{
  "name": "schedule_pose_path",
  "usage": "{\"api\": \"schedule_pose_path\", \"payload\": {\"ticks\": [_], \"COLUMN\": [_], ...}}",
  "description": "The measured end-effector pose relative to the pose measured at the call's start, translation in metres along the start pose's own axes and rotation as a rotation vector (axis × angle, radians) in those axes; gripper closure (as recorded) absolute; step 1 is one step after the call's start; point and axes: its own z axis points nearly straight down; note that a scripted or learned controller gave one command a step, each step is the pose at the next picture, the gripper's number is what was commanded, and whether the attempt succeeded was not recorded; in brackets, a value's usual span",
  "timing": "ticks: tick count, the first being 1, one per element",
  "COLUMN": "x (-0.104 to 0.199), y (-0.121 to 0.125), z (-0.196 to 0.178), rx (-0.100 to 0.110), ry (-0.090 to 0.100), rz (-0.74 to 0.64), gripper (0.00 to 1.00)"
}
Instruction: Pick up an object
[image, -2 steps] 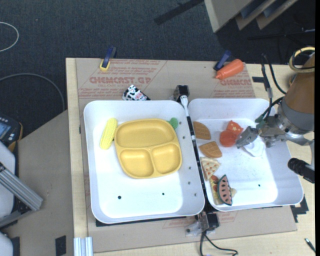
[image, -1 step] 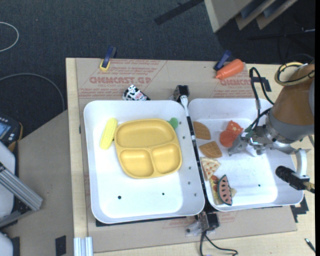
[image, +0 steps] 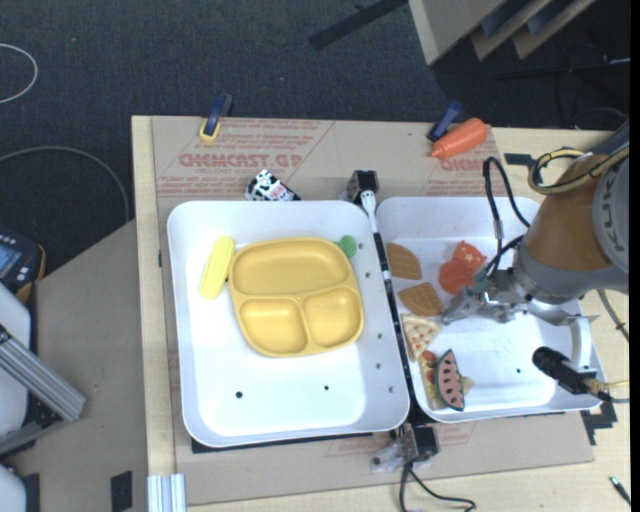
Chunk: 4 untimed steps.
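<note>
Gripper (image: 462, 303) sits low in right bin (image: 500, 395), jaw state unclear. You want the red toy (image: 462, 268) at its 12 o'clock; centre first, then close.

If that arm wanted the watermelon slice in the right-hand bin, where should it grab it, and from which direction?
Probably from straight above, pinching across the narrow width of the watermelon slice near its middle. It lies flat on the right bin floor, long and slim, so its two long edges are the ones within easy reach. A waffle-like piece touches its upper end, so mid-slice looks safer. The hand is nearby, up and to the right.
</note>
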Motion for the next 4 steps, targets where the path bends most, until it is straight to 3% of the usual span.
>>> {"api": "schedule_pose_path", "payload": {"ticks": [1,4], "x": [-0.001,-0.011], "y": [0.001,0.007], "z": [-0.014,-0.147], "rx": [-0.008,-0.015], "ry": [-0.003,-0.006], "rz": [0.001,-0.002], "gripper": [1.0,1.0]}}
